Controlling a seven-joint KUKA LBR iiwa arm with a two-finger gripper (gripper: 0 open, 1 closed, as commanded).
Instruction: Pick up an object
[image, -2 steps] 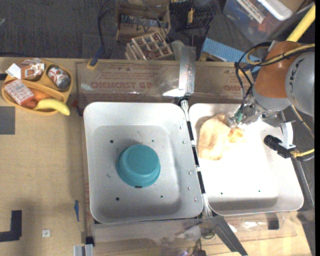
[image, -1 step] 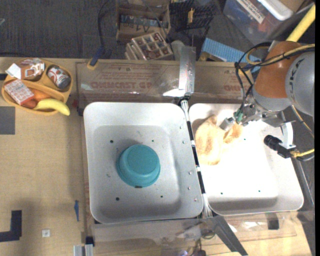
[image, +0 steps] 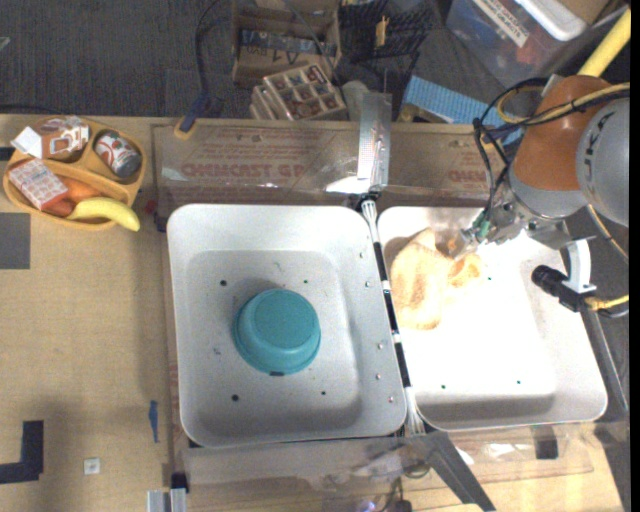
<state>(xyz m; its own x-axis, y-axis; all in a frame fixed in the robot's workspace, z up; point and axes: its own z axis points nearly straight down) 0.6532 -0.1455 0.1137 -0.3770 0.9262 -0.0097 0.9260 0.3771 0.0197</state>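
Bread-like tan lump (image: 418, 283), pale and soft-looking, lies in my right bin (image: 520, 400), close against that bin's left wall and toward its far end. My claw (image: 478, 232) hangs just beside the lump's upper right end, over the far part of the same bin; whether it touches the lump I cannot tell, and how far it is open I cannot tell either, since it is small and blurred under my orange band (image: 560, 130). A smaller orange-tan piece (image: 464, 268) sits right below my claw, against the lump's right side. The lump's long axis runs roughly from the bin's far edge toward its near edge, leaning a little so the far end points toward my claw. In the left bin (image: 200, 250) a teal bowl (image: 279, 330) rests upside down near the middle of the floor. On the counter's far left corner a yellow tray (image: 20, 185) holds a banana (image: 107, 211) and several small packets.
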